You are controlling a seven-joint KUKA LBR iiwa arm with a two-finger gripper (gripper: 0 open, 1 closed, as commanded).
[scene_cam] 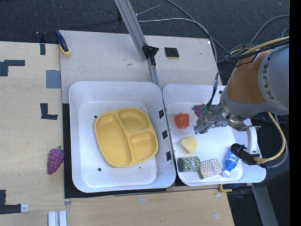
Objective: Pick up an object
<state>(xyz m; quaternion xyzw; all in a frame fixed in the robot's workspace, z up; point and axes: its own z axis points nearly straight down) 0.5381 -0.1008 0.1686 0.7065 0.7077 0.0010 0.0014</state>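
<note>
1. Left bin (80,126): holds a yellow divided plate (126,136), lying flat near the middle.
2. Right bin (188,92): arm (256,81) reaching in from the right.
3. Gripper (203,125): low over the right bin, just right of a red ball (182,120); grip not readable, nothing seen between its tips.
4. Yellow wedge (189,144) below the ball; green can (189,164), patterned packet (210,167) and blue bottle (230,164) along the near wall.
5. Purple grapes (54,159) on the bench, left of both bins.

A: Any readable text? Labels, brands, numbers?
B: None. Can (189,164) and packet (210,168) have printed wrappers, too small to read. Arm (268,79) shows dark lettering, cut off, illegible.
</note>
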